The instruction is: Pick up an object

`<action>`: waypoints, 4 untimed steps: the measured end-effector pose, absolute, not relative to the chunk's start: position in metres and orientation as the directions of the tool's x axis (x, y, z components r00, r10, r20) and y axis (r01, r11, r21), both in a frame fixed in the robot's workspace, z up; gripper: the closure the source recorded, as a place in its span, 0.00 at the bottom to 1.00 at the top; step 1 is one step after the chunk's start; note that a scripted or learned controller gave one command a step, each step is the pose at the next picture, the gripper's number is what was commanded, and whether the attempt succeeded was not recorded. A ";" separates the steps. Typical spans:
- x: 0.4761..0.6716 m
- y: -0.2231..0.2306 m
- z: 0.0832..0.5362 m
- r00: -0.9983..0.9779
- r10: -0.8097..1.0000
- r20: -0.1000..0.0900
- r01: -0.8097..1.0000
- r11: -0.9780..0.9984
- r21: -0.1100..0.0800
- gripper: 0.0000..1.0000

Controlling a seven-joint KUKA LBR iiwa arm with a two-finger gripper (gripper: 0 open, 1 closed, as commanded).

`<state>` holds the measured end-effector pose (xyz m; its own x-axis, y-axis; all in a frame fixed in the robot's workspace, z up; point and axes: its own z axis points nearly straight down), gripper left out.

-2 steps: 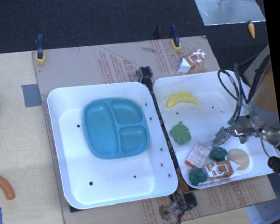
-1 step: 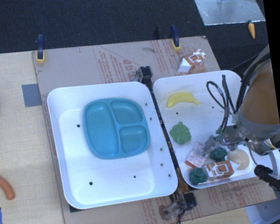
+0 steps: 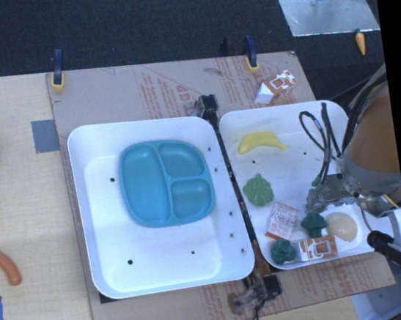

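A sausage (image 3: pixel 2 265) lies loose near the worktop's left edge. The left bin (image 3: pixel 89 208) carries a blue divided plate (image 3: pixel 166 182). In the right bin (image 3: pixel 283 113) sit a banana (image 3: pixel 260 141), a green lump (image 3: pixel 258 190) and a red packet (image 3: pixel 281 220). The gripper (image 3: pixel 317 209) is low over a dark green piece (image 3: pixel 314 222) near that bin's front right corner, probably to grasp it; whether it holds the piece cannot be told.

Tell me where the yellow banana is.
The banana lies in the right bin, near its far left corner, just beyond the green leafy toy.
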<state>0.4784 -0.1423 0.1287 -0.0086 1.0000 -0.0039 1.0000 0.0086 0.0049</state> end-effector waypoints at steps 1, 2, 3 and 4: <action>0.480 -0.213 0.184 -0.002 1.000 -0.001 1.000 0.002 -0.002 1.00; 0.535 -0.138 0.211 -0.006 1.000 0.000 1.000 0.006 -0.003 1.00; 0.535 -0.138 0.211 -0.005 1.000 0.000 1.000 0.005 -0.003 0.00; 0.477 -0.155 0.114 -0.005 1.000 0.000 1.000 0.005 -0.005 0.00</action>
